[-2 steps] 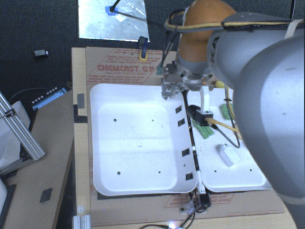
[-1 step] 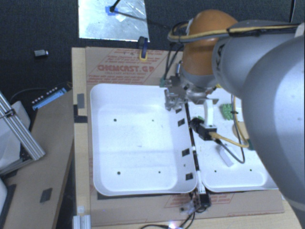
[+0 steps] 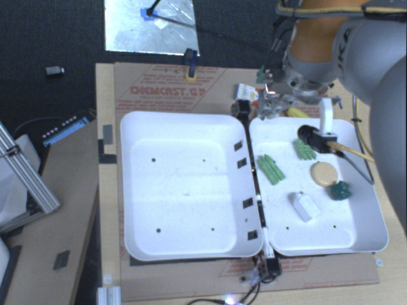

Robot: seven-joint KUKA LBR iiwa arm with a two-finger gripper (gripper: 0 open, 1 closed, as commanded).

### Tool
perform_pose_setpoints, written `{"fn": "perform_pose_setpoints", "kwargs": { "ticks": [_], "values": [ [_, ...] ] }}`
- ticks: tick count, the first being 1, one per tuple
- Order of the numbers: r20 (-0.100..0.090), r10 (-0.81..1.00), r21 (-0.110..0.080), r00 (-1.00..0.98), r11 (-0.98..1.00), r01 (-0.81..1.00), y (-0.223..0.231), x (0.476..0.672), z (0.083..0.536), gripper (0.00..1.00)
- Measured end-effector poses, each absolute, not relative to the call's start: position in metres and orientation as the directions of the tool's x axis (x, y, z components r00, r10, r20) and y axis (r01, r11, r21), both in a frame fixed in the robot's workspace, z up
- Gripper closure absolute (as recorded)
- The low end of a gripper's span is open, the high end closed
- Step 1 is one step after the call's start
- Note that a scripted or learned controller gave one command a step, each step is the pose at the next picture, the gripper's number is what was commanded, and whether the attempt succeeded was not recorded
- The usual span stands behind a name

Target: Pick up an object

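Brown printed cardboard (image 3: 165, 91) covers the bench and carries two shallow white bins, set side by side so that their inner walls meet. All loose items lie in the right bin (image 3: 331, 234); the left bin (image 3: 184, 189) serves, I judge, as a place to set things down.

My gripper (image 3: 270, 103) hangs over the far left corner of the right bin, at its rim, with the orange wrist band (image 3: 318, 24) above it. Whether it is parted or closed I cannot tell from this slant, and nothing is seen held in it.

Candidates for the pick:
- a green ridged piece (image 3: 271, 169), near the dividing wall and closest to me
- a second green piece (image 3: 305, 150), further right
- a tan disc (image 3: 324, 173) with a dark green lump (image 3: 340, 190) just beside it
- a small white block (image 3: 305, 206), nearer the front
- a yellow piece (image 3: 296, 113) at the far rim

The items lie apart from one another, which should leave room for a descent. No pick has begun.
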State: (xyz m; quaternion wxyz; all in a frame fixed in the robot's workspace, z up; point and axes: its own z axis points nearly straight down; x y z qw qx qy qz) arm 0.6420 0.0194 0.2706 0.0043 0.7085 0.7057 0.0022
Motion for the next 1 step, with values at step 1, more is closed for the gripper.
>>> {"fn": "perform_pose_setpoints", "kwargs": {
  "ticks": [1],
  "values": [
    [0.0, 1.0, -0.005, 0.001, -0.001, 1.0, 0.0155, 0.5818, 0.2462, 1.0]
  ]
}}
